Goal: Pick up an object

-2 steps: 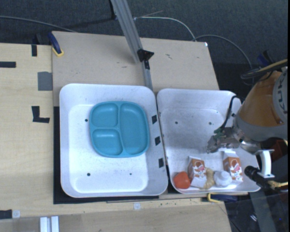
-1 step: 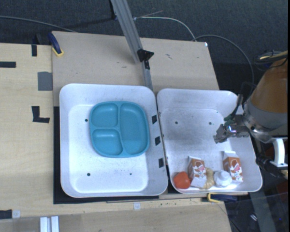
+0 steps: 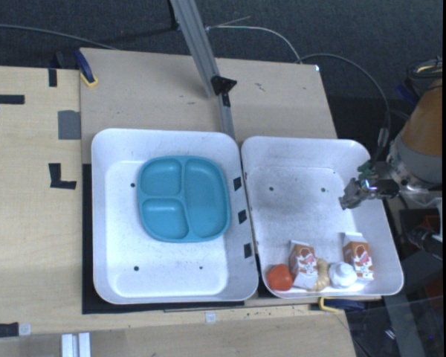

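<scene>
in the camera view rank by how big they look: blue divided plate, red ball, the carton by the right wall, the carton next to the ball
1. blue divided plate, by far the largest.
2. The two cartons: carton by the right wall and carton next to the ball look about alike, so no ranking.
3. red ball, smallest.

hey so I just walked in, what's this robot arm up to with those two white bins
The arm's gripper sits over the right edge of the right bin, with nothing visibly held. The pickable items are clustered along that bin's near edge: a red ball, two small cartons, a tan piece and a white cap-like thing. The left bin holds a blue divided plate. No pick appears made yet.
</scene>
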Available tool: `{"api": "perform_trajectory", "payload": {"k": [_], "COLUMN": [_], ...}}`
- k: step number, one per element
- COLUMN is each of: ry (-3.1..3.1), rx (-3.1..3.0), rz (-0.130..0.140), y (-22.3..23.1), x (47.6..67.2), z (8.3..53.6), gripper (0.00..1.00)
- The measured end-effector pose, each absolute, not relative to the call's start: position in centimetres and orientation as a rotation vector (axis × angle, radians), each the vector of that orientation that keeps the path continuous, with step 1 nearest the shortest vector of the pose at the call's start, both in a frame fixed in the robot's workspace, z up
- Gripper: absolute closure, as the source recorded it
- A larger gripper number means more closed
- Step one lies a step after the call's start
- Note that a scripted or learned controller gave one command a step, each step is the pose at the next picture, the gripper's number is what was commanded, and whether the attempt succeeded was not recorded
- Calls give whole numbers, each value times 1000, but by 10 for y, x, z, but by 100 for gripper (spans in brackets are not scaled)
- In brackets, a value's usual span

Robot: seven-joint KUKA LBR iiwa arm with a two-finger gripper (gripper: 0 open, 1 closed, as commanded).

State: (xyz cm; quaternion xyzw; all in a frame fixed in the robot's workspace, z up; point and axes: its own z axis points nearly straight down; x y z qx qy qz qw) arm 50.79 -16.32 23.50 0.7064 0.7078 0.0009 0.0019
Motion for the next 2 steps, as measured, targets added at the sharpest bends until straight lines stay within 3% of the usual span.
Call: {"api": "perform_trajectory", "payload": {"k": [2], "ry": [2229], "rx": [2216], "rz": [-1], "y": [-63], "x": [526], "z": [239], "gripper": [100]}}
